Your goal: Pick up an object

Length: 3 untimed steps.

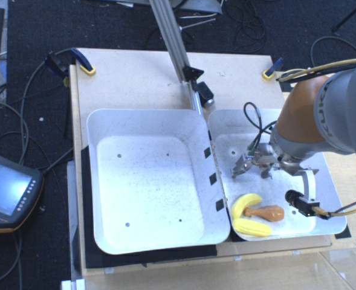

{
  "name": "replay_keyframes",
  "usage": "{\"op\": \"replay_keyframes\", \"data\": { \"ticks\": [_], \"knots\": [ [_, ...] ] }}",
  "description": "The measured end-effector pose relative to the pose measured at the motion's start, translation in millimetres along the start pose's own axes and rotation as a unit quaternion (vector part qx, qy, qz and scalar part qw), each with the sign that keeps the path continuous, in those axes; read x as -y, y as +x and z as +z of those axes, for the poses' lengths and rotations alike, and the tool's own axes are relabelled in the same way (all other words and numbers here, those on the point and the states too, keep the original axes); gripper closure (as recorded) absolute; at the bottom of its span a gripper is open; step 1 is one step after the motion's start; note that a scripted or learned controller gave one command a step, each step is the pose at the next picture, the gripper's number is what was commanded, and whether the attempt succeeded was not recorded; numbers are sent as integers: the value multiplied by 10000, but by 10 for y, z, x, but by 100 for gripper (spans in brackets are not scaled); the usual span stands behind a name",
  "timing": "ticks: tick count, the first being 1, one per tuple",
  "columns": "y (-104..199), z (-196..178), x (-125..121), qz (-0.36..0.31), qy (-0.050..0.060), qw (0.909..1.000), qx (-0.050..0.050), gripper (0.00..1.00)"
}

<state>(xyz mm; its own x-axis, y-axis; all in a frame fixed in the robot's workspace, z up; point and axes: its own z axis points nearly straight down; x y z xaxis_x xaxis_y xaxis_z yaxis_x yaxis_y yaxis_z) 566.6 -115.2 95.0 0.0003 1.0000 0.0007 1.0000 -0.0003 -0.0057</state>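
Observation:
Three things lie close together at the front of the right bin (pixel 226 135): a curved yellow banana (pixel 246 203), a brown drumstick-shaped piece (pixel 268 212) touching it, and a yellow oblong piece (pixel 252 227) nearest the front rim. My gripper (pixel 250 172) hangs over the middle of the right bin, behind these things and apart from them. Its fingers are spread open with nothing between them.
The left bin (pixel 105 162) sits beside the right one, and their rims meet along a ridge with black clips (pixel 213 177). A slanted metal pole (pixel 174 41) rises behind the bins. The grey arm with its orange band (pixel 301 110) covers the right bin's far right.

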Motion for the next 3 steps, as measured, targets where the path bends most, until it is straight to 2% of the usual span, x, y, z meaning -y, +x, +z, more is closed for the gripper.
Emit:
{"op": "replay_keyframes", "data": {
  "ticks": [1,3],
  "knots": [
    [-1,-130,-16,0,-29,10000,3,100],
    [-58,-999,-99,-2,-47,10000,7,100]
  ]
}}
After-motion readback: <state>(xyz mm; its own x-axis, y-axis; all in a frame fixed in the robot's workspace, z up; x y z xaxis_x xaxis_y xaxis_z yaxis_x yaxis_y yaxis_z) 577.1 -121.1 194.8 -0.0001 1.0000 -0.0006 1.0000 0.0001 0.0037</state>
